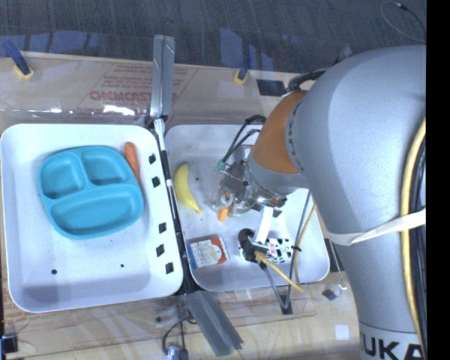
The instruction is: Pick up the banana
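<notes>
Toward the left side of the right bin [210,276] the banana [184,188] lies free, long axis running far to near, just left of the jaws [226,201], whose state I cannot tell.

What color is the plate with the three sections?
The plate is light blue, seen in the camera view, lying in the left bin.

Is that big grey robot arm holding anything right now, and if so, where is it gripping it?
It cannot be told; the gripper is too cluttered to read. The curved yellow banana lies loose in the right white bin, left of the gripper, not held.
</notes>
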`<state>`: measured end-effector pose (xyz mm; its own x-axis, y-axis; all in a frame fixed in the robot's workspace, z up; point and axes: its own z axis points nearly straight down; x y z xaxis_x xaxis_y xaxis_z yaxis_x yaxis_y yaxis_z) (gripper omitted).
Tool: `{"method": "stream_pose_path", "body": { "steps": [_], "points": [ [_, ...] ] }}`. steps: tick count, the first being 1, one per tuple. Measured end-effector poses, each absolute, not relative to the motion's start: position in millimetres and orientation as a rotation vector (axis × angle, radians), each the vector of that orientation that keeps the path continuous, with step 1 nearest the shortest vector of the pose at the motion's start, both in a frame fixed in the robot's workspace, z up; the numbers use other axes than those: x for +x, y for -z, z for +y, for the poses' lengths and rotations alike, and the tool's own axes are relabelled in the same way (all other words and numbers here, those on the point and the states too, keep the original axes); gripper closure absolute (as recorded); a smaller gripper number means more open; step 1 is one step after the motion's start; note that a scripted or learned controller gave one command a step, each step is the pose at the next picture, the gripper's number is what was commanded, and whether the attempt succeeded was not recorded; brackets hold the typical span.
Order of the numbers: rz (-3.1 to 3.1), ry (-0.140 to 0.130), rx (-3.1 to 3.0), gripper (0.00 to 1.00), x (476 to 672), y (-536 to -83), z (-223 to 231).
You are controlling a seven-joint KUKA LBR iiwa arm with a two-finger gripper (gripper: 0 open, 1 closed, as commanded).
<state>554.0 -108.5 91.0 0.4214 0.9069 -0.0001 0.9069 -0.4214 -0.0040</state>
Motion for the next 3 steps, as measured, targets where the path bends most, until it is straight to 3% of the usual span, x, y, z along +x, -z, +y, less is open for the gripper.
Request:
{"method": "stream_pose_path", "body": {
  "steps": [1, 2, 3],
  "points": [
    [-1.253, -0.008, -2.874, 1.00, 509.8, -90.4, -98.5],
    [-0.350, -0.009, -3.118, 1.00, 553.5, -190.4, -53.5],
    [-0.350, -0.011, -3.117, 0.00, 553.2, -190.1, -53.8]
  ]
}}
